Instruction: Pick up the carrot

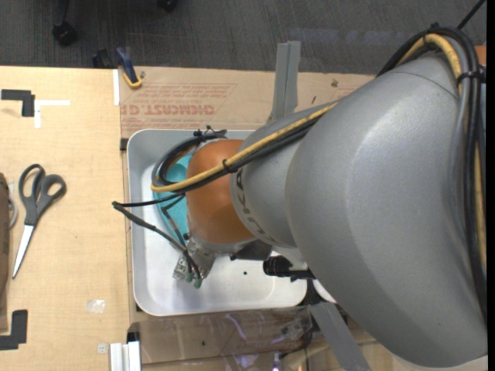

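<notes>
My grey arm with its orange band (pixel 213 195) reaches in from the right and covers most of the white bin (pixel 141 230). The gripper (pixel 188 272) hangs low over the bin's front left part, close to the white floor. Its tip looks small and dark with green bits, and it is too unclear to read. A teal object (pixel 175 178) lies in the bin, partly under the orange band. The arm's bulk hides the rest of the bin's contents.
Scissors (pixel 35 199) lie on the wooden bench to the left of the bin. A brown cardboard sheet (pixel 186 103) lies behind the bin. Black and yellow cables (pixel 147 219) loop out from the wrist over the bin's left side.
</notes>
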{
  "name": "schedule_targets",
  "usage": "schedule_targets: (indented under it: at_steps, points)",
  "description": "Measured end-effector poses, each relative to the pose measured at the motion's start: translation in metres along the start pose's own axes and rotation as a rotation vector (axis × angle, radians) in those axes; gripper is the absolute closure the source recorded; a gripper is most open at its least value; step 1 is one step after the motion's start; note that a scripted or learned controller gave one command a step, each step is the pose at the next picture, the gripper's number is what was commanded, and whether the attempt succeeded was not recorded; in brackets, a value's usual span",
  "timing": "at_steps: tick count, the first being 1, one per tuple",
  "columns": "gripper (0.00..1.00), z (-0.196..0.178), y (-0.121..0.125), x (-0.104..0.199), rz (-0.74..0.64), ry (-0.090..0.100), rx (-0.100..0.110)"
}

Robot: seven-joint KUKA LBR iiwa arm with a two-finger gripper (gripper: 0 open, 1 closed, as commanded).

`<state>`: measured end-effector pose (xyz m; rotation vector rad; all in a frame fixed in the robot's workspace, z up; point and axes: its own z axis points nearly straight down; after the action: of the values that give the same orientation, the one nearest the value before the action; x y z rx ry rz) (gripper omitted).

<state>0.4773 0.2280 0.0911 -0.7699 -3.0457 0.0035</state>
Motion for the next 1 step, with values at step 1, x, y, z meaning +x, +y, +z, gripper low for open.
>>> schedule_targets:
  at_steps: [1]
  points:
    - [1.00,-0.0086,-0.0008,-0.0007,-0.001,-0.001,0.002]
